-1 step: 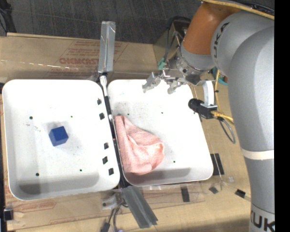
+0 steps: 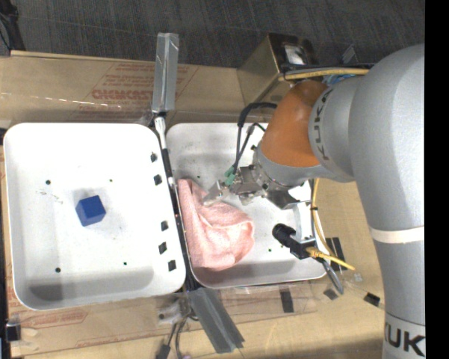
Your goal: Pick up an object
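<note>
A crumpled pink cloth lies against the left wall of the right bin. A blue cube sits alone on the floor of the left bin. My gripper hangs low over the right bin, just above the cloth's upper edge, with the grey arm and its orange band reaching in from the right. The fingertips are partly lost against the cloth and the wrist.
Both bins rest on a cardboard-covered bench. A metal divider bar runs between the bins. A black fitting with a yellow cable sits over the right bin's lower right corner. A small box stands behind the right bin.
</note>
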Robot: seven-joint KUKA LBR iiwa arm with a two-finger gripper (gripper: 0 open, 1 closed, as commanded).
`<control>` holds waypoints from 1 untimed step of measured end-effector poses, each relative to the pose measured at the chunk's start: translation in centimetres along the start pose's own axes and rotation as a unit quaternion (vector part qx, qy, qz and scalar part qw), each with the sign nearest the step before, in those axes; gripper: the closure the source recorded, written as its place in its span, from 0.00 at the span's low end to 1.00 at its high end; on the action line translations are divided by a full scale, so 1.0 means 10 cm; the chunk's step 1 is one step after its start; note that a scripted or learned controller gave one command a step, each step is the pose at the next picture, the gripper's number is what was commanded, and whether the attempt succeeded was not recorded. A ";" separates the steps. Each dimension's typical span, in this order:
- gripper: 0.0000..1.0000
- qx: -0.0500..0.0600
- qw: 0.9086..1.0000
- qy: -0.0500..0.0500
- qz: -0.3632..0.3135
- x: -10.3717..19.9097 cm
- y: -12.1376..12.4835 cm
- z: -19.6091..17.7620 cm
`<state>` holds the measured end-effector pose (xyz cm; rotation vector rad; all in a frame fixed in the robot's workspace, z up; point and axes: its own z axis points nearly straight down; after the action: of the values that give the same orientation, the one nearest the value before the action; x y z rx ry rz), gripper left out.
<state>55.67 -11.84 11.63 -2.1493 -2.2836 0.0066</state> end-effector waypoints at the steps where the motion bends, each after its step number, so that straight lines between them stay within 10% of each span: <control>1: 0.00 -0.002 0.992 0.000 0.127 -0.19 0.70 0.24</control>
<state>62.80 -13.34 9.14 -2.4249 -1.9943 0.0035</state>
